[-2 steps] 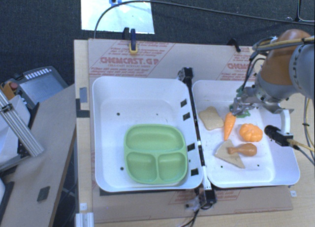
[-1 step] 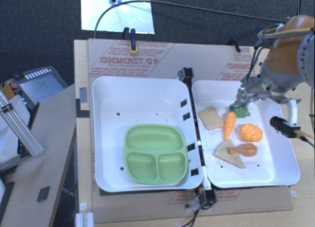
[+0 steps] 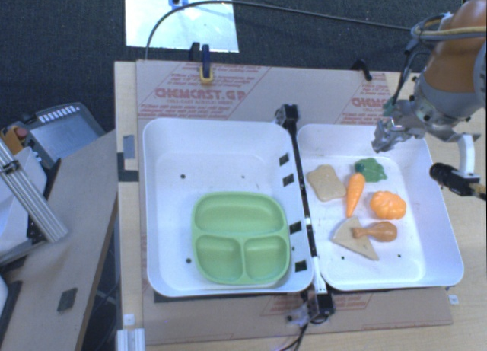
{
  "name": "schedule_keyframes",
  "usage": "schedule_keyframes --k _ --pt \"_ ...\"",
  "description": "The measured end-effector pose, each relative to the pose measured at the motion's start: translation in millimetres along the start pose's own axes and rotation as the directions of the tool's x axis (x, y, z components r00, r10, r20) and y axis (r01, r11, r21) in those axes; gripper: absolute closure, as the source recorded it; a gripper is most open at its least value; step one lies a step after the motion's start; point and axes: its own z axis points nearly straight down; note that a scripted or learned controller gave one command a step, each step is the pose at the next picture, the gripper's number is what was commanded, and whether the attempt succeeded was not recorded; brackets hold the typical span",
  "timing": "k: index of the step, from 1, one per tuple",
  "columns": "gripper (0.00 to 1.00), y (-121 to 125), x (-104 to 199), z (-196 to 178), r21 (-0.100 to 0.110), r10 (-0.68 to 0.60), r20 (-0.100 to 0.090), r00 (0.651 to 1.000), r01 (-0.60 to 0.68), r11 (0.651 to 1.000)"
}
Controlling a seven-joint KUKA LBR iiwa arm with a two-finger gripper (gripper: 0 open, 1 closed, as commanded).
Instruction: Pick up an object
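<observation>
gripper above right bin, nothing held

gripper (image 3: 385, 138) hangs over the right bin's (image 3: 437, 224) far edge, carrying nothing; finger spacing unreadable from this angle. nearest item: broccoli (image 3: 370, 168), just below it. carrot (image 3: 354, 193) lies beside it. both look like light, rigid, smooth plastic toys, likely slippery. best hold, i judge: across the carrot's narrow middle.

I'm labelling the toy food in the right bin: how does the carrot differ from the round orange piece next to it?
The carrot is long and tapered, lying lengthwise toward the green piece; the round orange piece is squat and lumpy. The carrot lies beside the tan bread-like slice; the round piece sits just above the drumstick. Both are orange and lie in the right bin.
</observation>
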Motion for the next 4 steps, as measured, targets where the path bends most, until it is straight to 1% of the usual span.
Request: schedule_keyframes --k 1,2,3,4 --pt "1.0 2 0 -41 0.0 0.0 0.0 1.0 0.0 1.0" --pt "1.0 -3 54 -44 0.006 -0.004 -0.003 1.0 0.004 1.0" --pt "1.0 -16 109 -40 0.008 -0.004 -0.003 1.0 0.005 1.0" --pt "1.0 -28 162 -26 0.007 -0.004 -0.003 1.0 0.004 1.0"
